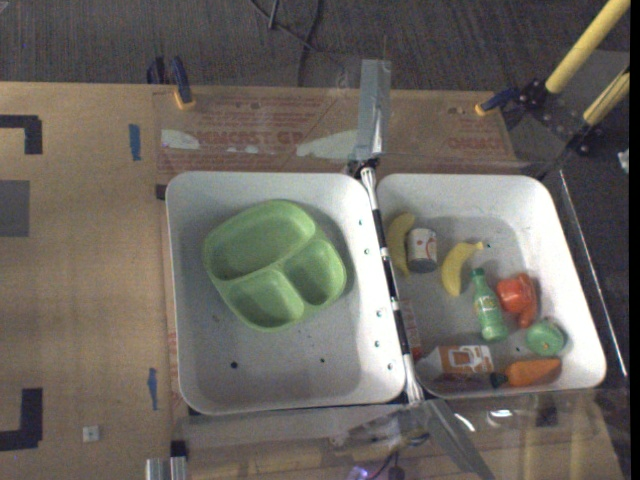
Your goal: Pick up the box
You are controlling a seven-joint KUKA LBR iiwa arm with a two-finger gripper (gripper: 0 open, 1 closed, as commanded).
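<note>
I am seeing the box lying flat at the near edge of the right bin, orange and white, its printing too blurred for me to read. A carrot is lying just beside it, with a green cup a little beyond. Further in, a green bottle is lying next to a red cup. Past those, two bananas are flanking a small can whose label I cannot make out. In the left bin, a green divided plate is sitting toward the far side. On the bench beyond the bins, faint red lettering is showing on a board, unreadable. I cannot tell the gripper's state.
</note>
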